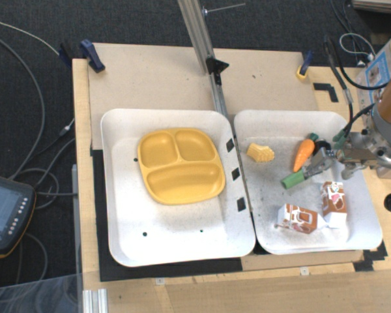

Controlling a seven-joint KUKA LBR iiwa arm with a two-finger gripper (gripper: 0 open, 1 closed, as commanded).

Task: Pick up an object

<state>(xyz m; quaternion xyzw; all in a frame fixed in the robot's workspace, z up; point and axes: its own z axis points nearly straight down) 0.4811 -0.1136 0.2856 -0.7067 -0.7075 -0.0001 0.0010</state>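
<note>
Orange carrot [303,154] sits in the right bin [247,194], the likely target: gripper [322,160] hangs just right of it, low over the floor. Can't tell its grip state. Cartons [313,215] lie below the carrot, corn [260,152] left.

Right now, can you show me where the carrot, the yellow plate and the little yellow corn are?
carrot [304,154], camera view, middle of its orange body.
yellow plate [158,189], camera view, bare floor of its big compartment.
corn [261,152], camera view, its middle.
</note>
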